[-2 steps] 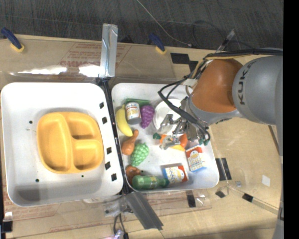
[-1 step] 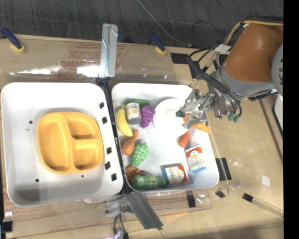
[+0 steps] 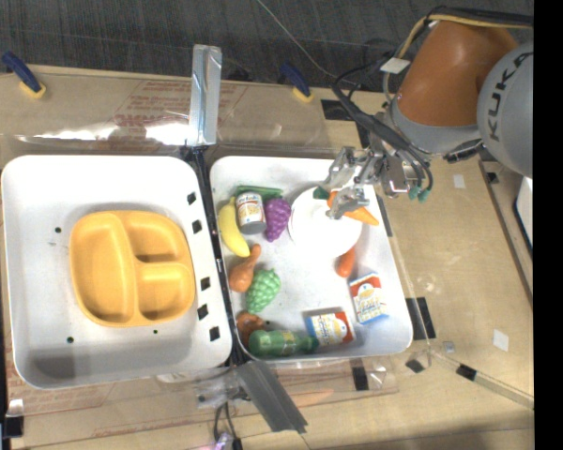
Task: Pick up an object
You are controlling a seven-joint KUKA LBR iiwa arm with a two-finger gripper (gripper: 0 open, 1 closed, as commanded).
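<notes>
The left bin (image 3: 23,251) holds a yellow divided tray (image 3: 131,265), which lies flat near its middle with its compartments facing up. A strip of silver tape (image 3: 205,97) stands on the cardboard backing just above the seam between the two bins.

The right bin (image 3: 394,293) is crowded. Along its left wall a banana (image 3: 230,232) lies lengthwise, with a small labelled can (image 3: 251,211) just beside it and a bunch of purple grapes (image 3: 278,217) next to the can. Below the banana sits an orange-brown drumstick-shaped toy (image 3: 245,268), touching a bunch of green grapes (image 3: 263,290). At the front wall a dark green bottle (image 3: 281,343) lies on its side, and beside it rests a flat labelled packet (image 3: 328,327). A small carton with red print (image 3: 367,300) lies near the right wall, and a short carrot (image 3: 346,263) sits just above it. A white plate (image 3: 310,223) rests in the upper middle of the bin.

Over the upper right corner of that bin the gripper (image 3: 349,193) hangs from the grey and orange arm (image 3: 450,73). An orange carrot-like piece (image 3: 361,217) sits right at the fingertips, at the plate's right edge; whether the fingers clamp it or merely touch it cannot be told from this angle
</notes>
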